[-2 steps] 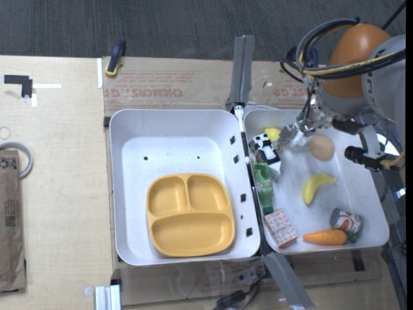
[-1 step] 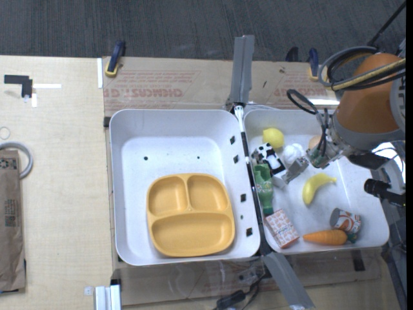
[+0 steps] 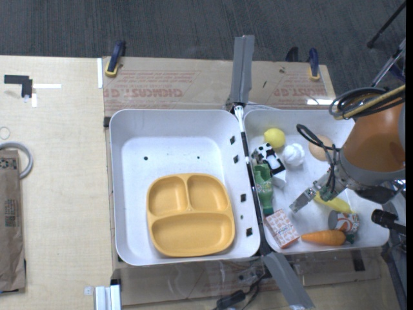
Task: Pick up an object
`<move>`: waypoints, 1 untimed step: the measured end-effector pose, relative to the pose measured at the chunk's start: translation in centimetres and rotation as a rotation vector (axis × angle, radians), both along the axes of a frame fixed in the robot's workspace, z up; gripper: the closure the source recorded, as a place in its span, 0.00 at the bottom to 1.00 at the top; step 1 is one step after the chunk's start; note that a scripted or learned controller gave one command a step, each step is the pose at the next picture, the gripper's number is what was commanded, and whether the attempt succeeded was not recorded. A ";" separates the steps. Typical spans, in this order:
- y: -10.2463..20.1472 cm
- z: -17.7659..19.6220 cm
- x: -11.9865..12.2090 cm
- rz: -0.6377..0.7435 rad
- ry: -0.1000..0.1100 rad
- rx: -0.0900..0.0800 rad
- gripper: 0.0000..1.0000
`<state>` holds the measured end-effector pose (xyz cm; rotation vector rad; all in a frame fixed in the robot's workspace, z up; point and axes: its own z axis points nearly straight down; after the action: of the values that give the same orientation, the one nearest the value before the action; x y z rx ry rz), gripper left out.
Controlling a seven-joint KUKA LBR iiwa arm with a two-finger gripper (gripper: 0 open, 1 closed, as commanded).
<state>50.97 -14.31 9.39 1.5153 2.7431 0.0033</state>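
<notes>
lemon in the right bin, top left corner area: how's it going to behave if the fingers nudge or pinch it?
The yellow lemon looks rounded and smooth, so a nudge would probably roll it, likely toward the white ball beside it. Its glossy surface suggests a toy, probably light and stiff. With that curved shape, an off-centre pinch may squirt it out sideways.

Arm (image 3: pixel 377 141) cut off by right edge at 3 o'clock, hiding part of right bin (image 3: pixel 284 115) under it. Egg-like obj (image 3: pixel 319 148) half covered by cable. Banana (image 3: pixel 335 204) partly under gripper (image 3: pixel 310 197); finger state unclear. Small can (image 3: pixel 343 222) at 4 o'clock: label too small to read. Brown bag (image 3: pixel 10 218) cut by left edge at 9.
</notes>
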 end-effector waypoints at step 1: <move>-2.9 -0.2 2.1 0.158 0.006 0.000 0.00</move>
<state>53.03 -17.17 9.14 1.2959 2.8594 -0.0001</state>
